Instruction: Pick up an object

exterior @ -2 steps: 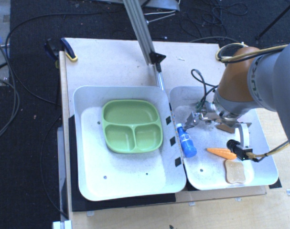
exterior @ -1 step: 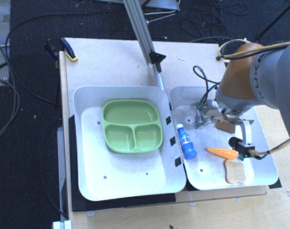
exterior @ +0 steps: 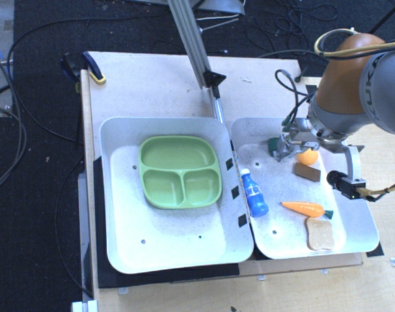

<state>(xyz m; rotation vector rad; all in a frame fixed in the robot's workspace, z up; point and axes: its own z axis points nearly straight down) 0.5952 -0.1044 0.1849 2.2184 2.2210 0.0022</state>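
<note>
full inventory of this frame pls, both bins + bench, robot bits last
bins: 2, white, side by side on the bench
divided plate: 1, light green, three compartments, in the left bin
bottle: 1, blue with white cap, left side of the right bin
carrot: 1, orange with green tip, lower right bin
bread slice: 1, tan, below the carrot
brown block: 1, brown, upper right bin
orange ball: 1, orange, touching the block's top edge
green object: 1, dark green, by the gripper, shape unclear
arm: 1, grey and orange, from the right
gripper: 1, low over the upper right bin
</note>
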